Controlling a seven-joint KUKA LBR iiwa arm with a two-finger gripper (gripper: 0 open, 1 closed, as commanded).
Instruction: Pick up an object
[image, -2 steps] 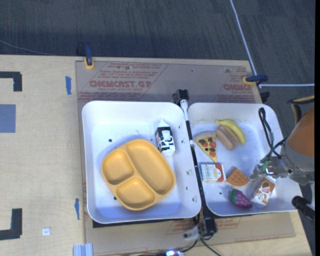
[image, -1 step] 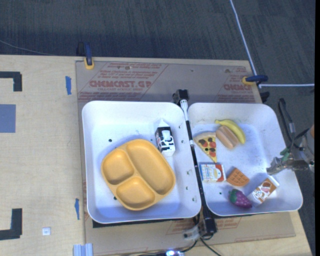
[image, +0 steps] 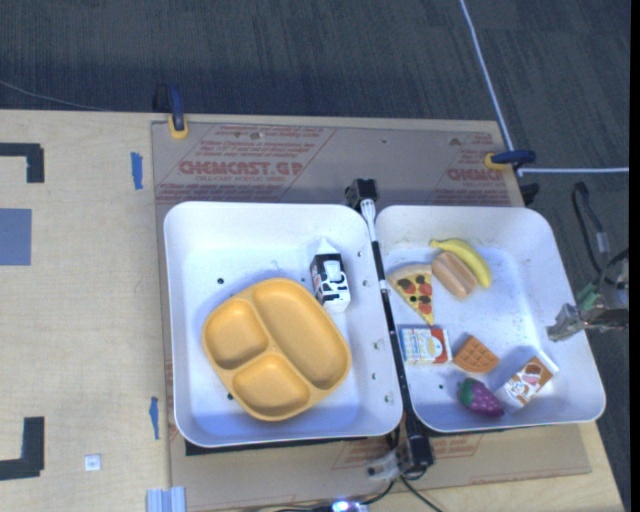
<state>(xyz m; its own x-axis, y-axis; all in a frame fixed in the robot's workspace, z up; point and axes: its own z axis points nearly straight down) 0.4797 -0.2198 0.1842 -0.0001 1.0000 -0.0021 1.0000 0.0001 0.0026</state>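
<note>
Grapes (image: 482, 398) near the table's front edge look light, stiff; I'd pinch them sideways. My fingers' (image: 566, 324) state: cannot tell.

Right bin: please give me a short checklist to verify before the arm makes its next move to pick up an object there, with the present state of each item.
1. Gripper is over the right bin: ok, at its right edge.
2. Fingers are open: cannot tell, too small and blurred.
3. Gripper holds nothing yet: ok, nothing is seen between its fingers.
4. Nearest target is free to grasp: ok, the small carton lies apart from the purple grapes.
5. Banana is separate from the hot dog: not ok, they touch.
6. Yellow tray is away from the work area: ok, it lies in the left bin.
</note>
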